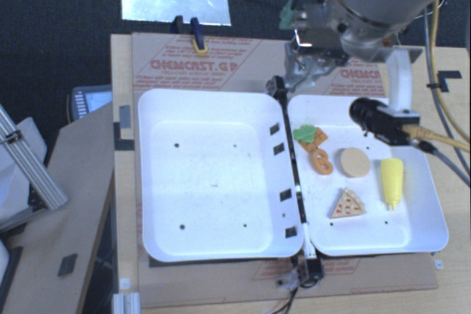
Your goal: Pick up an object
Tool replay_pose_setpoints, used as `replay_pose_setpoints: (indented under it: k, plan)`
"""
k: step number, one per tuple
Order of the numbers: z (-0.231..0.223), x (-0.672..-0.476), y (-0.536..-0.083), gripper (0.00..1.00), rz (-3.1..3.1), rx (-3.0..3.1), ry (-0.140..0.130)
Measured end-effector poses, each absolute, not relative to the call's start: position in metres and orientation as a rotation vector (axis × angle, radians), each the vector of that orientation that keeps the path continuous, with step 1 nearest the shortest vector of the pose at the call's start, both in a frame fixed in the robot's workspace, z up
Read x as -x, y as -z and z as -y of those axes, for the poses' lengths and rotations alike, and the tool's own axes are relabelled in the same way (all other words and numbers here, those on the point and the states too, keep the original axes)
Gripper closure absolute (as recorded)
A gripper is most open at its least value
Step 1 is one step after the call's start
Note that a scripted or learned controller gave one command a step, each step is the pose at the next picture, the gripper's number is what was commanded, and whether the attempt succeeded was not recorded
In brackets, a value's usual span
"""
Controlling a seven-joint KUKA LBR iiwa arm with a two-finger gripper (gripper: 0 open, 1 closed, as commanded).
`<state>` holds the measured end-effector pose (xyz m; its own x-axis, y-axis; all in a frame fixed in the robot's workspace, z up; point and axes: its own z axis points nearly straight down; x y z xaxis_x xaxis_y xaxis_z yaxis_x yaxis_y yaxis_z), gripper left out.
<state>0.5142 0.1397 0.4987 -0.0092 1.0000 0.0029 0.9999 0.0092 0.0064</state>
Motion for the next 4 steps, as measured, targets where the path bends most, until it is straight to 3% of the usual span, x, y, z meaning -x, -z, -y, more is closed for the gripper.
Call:
replay_pose_setpoints:
  k: [1,2,3,4]
  plan:
    - [-0.204,-0.572,-0.519,1.0,-2.229,-2.21,-0.01]
    - [-0.188,-0.51,-0.537,1.0,-2.227,-2.215,-0.007]
    - [-0.232,-0.565,-0.534,1.0,-2.229,-2.212,-0.006]
    - [-0.18,-0.484,-0.537,1.0,-2.219,-2.222,-0.007]
